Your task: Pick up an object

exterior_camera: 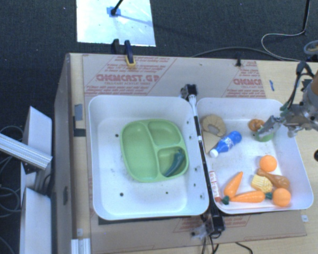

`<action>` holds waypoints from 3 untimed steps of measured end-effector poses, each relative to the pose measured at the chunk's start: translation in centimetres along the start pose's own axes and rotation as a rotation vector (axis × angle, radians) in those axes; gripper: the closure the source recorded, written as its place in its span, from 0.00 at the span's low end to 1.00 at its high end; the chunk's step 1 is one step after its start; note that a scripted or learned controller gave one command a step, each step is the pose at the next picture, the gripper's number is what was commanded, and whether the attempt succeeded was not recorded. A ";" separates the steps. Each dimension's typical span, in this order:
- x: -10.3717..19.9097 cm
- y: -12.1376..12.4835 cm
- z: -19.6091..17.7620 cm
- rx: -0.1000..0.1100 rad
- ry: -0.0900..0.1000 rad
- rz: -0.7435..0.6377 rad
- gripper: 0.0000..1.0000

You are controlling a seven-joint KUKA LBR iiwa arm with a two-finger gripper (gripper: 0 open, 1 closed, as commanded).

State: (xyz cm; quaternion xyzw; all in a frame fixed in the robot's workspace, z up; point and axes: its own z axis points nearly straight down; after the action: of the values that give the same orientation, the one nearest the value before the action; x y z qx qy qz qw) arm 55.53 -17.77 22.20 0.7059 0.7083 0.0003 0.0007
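Observation:
My gripper [276, 124] hangs over the back right part of the right bin [303, 165], reaching in from the right. Just below and left of its tip lies a small green object [263, 136], with a brown-orange piece [255, 124] beside it. Whether the gripper touches the green object I cannot tell. Elsewhere in this bin lie a blue bottle with a white cap [226, 143], a tan bagel-like ring [213, 124], an orange ball [268, 163], two carrots [233, 184] [247, 197], a yellow corn piece [261, 183], a brown drumstick [276, 179] and another orange fruit [281, 197].
The left bin [111, 194] holds a green divided plate [143, 152] with a dark teal item [175, 164] in its lower right compartment. A black-and-white bar [197, 136] runs along the divide between the bins. Cables trail at the back right.

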 end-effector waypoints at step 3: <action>-0.8 -0.8 13.7 -0.001 0.000 0.000 0.00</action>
State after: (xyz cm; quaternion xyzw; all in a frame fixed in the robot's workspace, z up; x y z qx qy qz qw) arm 54.76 -18.59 8.46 0.7059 0.7083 0.0006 0.0011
